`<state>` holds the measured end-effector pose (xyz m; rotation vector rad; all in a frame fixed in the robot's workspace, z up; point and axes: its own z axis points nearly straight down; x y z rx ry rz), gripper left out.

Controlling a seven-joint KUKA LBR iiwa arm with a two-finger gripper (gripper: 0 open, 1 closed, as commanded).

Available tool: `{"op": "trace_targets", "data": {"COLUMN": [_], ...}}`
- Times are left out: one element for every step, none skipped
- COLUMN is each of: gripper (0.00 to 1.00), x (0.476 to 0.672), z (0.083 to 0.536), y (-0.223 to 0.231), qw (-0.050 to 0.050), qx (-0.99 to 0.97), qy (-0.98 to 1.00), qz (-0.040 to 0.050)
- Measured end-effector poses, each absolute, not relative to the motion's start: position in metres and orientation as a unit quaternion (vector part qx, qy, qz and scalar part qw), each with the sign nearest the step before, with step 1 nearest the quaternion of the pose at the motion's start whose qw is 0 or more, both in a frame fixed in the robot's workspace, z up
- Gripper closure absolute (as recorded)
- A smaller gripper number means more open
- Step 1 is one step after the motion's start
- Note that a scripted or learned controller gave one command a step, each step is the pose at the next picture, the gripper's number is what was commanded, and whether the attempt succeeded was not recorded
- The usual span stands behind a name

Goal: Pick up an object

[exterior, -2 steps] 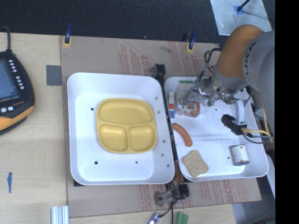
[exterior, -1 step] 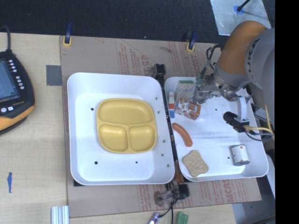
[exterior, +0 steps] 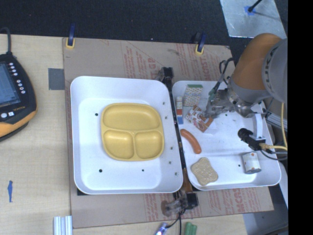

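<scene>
Yellow plate (exterior: 132, 131) in left bin (exterior: 88, 177), sausage (exterior: 190, 140) near bread (exterior: 204, 171)

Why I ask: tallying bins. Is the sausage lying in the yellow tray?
No, the sausage lies in the right bin, while the yellow tray sits in the left bin.

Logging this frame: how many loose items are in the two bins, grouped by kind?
Yellow divided plate, in the left bin: 1
Printed packages, in the right bin: 3 (green-topped box, small carton, red-and-white packet)
Sausage: 1
Bread slice: 1
Silver can: 1
Total: 7
</scene>
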<state>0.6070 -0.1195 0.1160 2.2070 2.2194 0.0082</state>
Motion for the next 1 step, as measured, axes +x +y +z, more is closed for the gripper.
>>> {"op": "trace_targets", "data": {"gripper": [0.00], "x": [0.6058], "z": [0.1150], "y": [-0.1214], "qw": [0.006], "qx": [0.706], "qy": [0.708], "qz": [0.0008]}}
